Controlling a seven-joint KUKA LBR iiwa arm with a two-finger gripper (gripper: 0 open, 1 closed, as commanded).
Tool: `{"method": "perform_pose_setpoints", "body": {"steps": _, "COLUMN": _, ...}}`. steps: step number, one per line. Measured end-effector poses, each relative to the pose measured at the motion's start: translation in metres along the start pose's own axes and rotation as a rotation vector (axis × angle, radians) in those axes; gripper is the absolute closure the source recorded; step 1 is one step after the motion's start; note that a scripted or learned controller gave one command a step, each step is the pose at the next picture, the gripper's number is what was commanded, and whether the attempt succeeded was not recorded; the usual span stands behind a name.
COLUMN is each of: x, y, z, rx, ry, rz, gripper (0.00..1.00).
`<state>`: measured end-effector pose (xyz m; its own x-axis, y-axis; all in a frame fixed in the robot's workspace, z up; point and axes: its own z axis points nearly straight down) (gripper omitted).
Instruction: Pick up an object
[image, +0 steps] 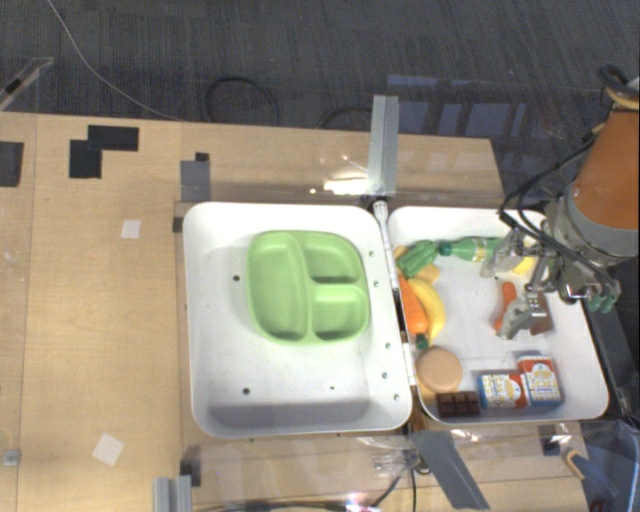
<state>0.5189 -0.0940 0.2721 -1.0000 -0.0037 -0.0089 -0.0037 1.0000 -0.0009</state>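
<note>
My gripper (520, 318) over the crowded right bin (590, 345).
Fingers look narrowly parted, holding nothing; a banana (428, 303) and boxes (520, 385) lie nearby; the orange item (507, 297) is partly hidden.

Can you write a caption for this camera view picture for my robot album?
Robot gripper hovers over the right bin of toy food, beside a green tray in the left bin.

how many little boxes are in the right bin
2, side by side at the near edge of the right bin: a blue box and a red-and-white box to its right. The arm may hide others.
</note>
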Motion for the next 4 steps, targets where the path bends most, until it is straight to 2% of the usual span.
{"method": "perform_pose_setpoints", "body": {"steps": 1, "x": -0.031, "y": -0.045, "z": 0.087, "rx": -0.002, "ry": 0.007, "rz": -0.160, "gripper": 0.00}}
{"method": "perform_pose_setpoints", "body": {"steps": 2, "x": -0.069, "y": -0.079, "z": 0.182, "rx": 0.003, "ry": -0.009, "rz": -0.196, "gripper": 0.00}}
{"method": "perform_pose_setpoints", "body": {"steps": 3, "x": -0.075, "y": -0.037, "z": 0.183, "rx": 0.000, "ry": -0.004, "rz": -0.073, "gripper": 0.00}}
{"method": "perform_pose_setpoints", "body": {"steps": 4, "x": -0.069, "y": 0.002, "z": 0.183, "rx": 0.000, "ry": -0.005, "rz": -0.018, "gripper": 0.00}}
